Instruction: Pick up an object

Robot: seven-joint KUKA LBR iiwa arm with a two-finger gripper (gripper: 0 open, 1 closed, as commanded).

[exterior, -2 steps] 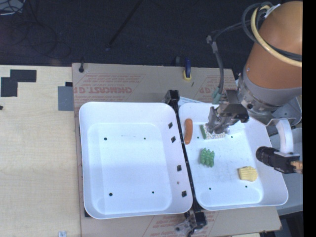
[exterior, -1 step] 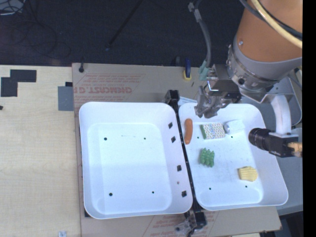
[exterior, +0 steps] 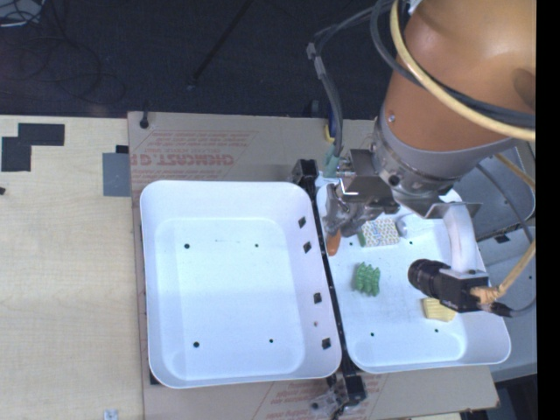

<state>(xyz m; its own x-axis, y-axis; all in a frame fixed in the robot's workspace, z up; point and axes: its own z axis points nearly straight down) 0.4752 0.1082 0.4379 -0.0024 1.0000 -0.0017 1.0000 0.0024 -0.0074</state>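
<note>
Gripper (exterior: 344, 224) was down in the right bin (exterior: 411, 348), top-left corner, close to its left wall. Open vs closed: couldn't tell (wrist hardware in the way from this angle).

Objs, all in the right bin:
- Green knobbly piece (exterior: 367, 280) lay approx at the centre of the bin floor, free and apart from the gripper.
- White block w/ dotted pattern (exterior: 381, 232) was in the bin's upper part, just beside the gripper on the side away from the left wall.
- Small orange item (exterior: 333, 244) sat against the bin's left wall, right below the gripper. Touching or not, couldn't tell.
- Yellow piece (exterior: 437, 310) was toward the bin's right side, well apart from the gripper.

Left bin (exterior: 227, 278) sat flush against the right bin's left wall. Arm (exterior: 464, 59) w/ orange band hung over the right bin's top-right.
</note>
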